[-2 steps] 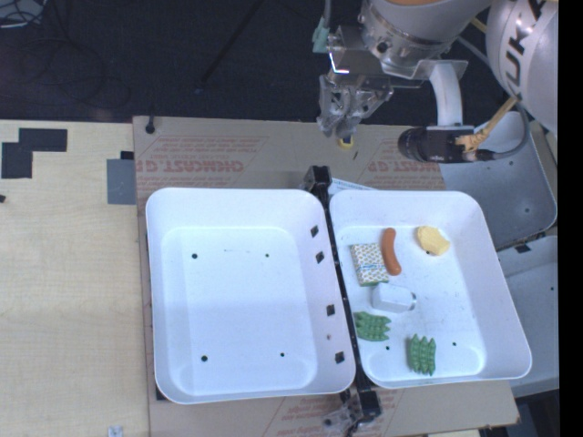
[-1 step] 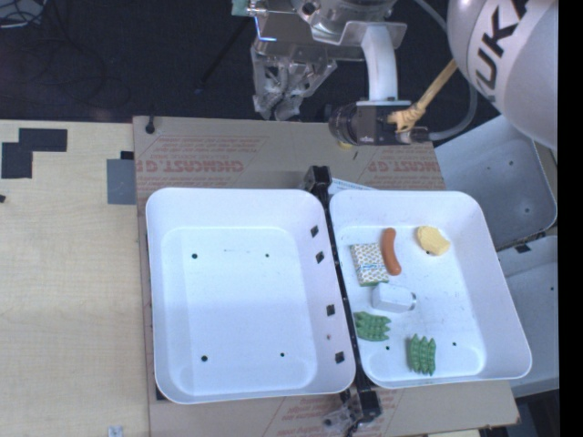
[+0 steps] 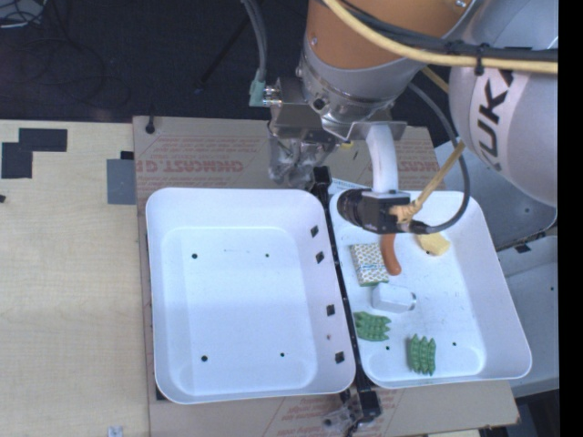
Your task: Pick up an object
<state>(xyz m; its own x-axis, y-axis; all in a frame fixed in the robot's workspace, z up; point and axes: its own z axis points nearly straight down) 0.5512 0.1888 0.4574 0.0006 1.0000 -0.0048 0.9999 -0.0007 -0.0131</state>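
My gripper (image 3: 296,160) hangs over the bench just behind the back rims of the two bins, near the divide between them. I see nothing in it. The right bin (image 3: 496,335) holds several small things: an orange-red sausage-shaped piece (image 3: 393,256), a green-and-white patterned block (image 3: 367,264) beside it, a white block (image 3: 394,299), two green ridged pieces (image 3: 372,326) (image 3: 420,354) near the front, and a pale yellow piece (image 3: 435,243) toward the back right. All of them lie in front and to the right of the gripper.
The left bin (image 3: 164,244) is a plain white tray with small dark holes in its floor. Both bins rest on a brown cardboard sheet (image 3: 200,153). The arm's large grey and orange body (image 3: 392,25) overhangs the back of the right bin.
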